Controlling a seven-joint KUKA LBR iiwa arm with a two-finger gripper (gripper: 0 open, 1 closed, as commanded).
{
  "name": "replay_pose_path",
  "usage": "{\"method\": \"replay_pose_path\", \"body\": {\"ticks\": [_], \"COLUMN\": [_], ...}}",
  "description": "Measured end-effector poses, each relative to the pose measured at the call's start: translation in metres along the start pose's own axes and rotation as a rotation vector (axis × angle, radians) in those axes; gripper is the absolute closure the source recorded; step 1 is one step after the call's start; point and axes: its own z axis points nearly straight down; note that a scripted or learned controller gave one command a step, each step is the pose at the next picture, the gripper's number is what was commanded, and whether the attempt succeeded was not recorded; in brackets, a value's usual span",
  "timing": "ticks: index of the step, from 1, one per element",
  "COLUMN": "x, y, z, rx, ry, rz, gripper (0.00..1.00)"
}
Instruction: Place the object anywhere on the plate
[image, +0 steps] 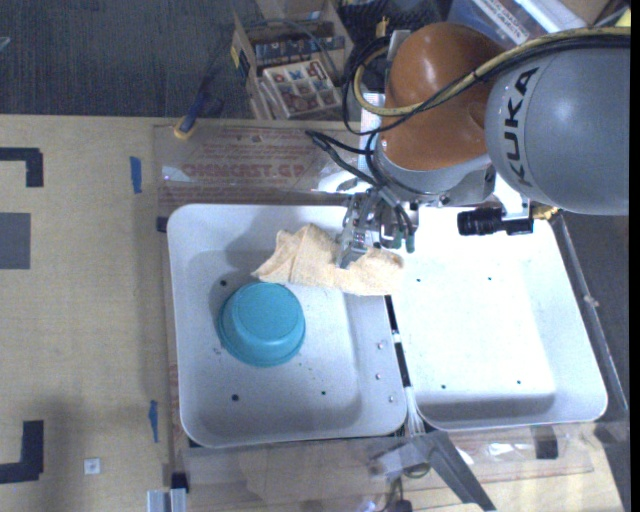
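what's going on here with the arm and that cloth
A grey KUKA arm reaches in from the right, and its hand is down on a crumpled yellowish cloth at the back right of the left bin. The cloth lies partly on the bin's edge near the divider. A blue upturned bowl-like dish sits in the same bin, apart from the cloth, toward the front left. The right bin lies beside it.
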Motion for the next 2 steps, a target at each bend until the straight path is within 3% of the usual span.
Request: {"method": "replay_pose_path", "body": {"ticks": [1, 2], "x": [0.0147, 0.0144], "y": [0.0482, 0.0479], "z": [-0.0039, -0.0043], "rx": [-0.002, -0.002], "ry": [-0.006, -0.006], "rz": [-0.204, -0.204], "gripper": [1.0, 0.0]}}
